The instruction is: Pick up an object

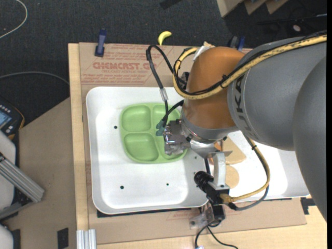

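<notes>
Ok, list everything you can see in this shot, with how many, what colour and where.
Bins: two, white, side by side on the bench; the right one mostly behind the arm.
Divided tray: one, light green, in the left bin, its right side under the wrist.
Clamp: one, blue, at the bench's far left edge.
Yellow object: one, at the far edge; too small to identify.
Cables: black and yellow, looping along the arm.
Arm: one, grey with an orange band, reaching in from the right.

The arm [249, 102] reaches over the left white bin [104, 154], its gripper [174, 141] low at the right edge of a green sectioned tray [140, 131]
</notes>
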Available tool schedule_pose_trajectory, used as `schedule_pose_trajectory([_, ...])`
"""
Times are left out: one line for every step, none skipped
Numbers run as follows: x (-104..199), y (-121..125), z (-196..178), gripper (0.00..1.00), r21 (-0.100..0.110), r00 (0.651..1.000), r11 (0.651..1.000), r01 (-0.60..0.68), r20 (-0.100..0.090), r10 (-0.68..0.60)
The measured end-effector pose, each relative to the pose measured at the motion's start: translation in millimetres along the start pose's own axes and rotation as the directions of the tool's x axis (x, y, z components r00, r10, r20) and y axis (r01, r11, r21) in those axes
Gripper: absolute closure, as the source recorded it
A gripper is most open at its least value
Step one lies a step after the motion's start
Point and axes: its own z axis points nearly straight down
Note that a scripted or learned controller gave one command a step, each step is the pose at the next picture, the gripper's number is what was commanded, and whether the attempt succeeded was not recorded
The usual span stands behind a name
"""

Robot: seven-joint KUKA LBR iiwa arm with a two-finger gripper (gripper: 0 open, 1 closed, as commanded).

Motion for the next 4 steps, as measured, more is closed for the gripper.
schedule_pose_trajectory([-10.4, 0.6, -14.7, 1.00, 0.001, 1.000, 1.000, -0.005, 0.003, 0.005])
schedule_pose_trajectory([21.2, 0.7, -45.3, 1.00, 0.001, 1.000, 1.000, -0.001, 0.001, 0.001])
schedule_pose_trajectory([54.7, 2.2, -154.3, 1.00, -0.009, 1.000, 1.000, 0.001, -0.004, -0.001])
schedule_pose_trajectory([-25.3, 0.5, -126.1, 1.00, 0.008, 1.000, 1.000, -0.013, 0.005, 0.013])
